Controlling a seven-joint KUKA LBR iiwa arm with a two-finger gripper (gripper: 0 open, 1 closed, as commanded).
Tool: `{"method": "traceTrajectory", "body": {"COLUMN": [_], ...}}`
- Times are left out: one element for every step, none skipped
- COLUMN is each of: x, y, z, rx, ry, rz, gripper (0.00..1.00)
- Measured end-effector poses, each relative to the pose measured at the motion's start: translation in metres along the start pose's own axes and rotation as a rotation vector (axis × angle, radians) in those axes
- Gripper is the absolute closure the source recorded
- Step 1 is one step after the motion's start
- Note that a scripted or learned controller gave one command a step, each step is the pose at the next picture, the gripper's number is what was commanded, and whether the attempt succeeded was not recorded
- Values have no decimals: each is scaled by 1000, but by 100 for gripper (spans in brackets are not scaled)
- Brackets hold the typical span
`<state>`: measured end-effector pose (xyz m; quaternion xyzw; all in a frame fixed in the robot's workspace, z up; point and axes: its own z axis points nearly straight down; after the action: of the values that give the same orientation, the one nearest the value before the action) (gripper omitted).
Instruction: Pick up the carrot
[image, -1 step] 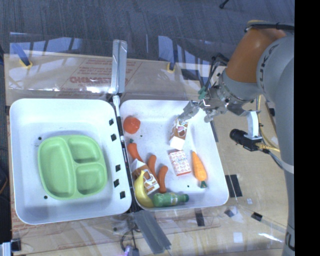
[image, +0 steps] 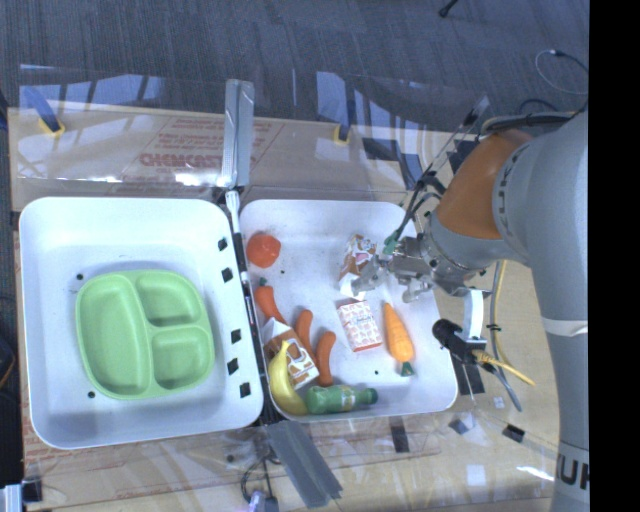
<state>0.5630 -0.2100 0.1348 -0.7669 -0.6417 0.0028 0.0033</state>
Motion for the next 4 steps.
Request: {"method": "traceTrajectory", "body": {"x": [-7, -4, -4, -4], "y": [-57, -59, -59, -59], "z": [33, 29, 29, 21], "rx": [-37, -23, -23, -18], "ry": [-7, 0, 0, 0], "rz": [94, 88, 87, 80], "gripper": [0, 100, 0, 100]}}
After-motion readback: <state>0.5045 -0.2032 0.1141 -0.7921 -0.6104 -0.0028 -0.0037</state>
